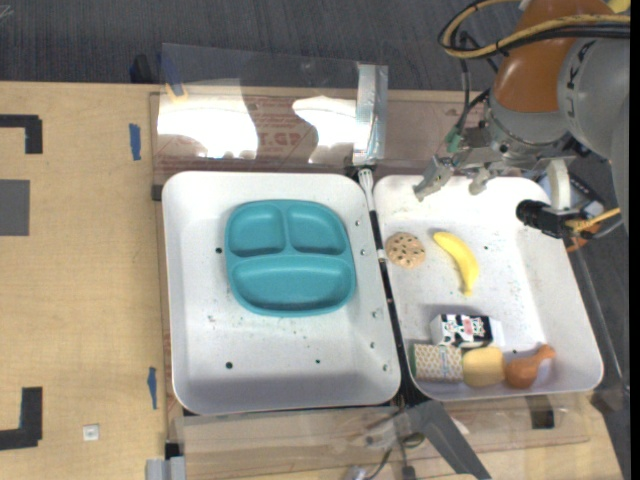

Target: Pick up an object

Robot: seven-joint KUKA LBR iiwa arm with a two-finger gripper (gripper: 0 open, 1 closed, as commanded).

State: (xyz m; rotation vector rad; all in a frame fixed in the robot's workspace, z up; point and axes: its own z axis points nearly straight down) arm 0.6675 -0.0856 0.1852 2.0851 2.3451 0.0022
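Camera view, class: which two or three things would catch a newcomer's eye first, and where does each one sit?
The teal divided plate lies in the middle of the left bin. A yellow banana lies in the right bin, beside a round cookie. The grey arm with its orange band reaches in at the upper right.

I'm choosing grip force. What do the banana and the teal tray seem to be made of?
Banana: probably plastic, a toy by its smooth, uniform yellow. Teal tray: likely moulded plastic, matte, with rounded compartments and even colour.
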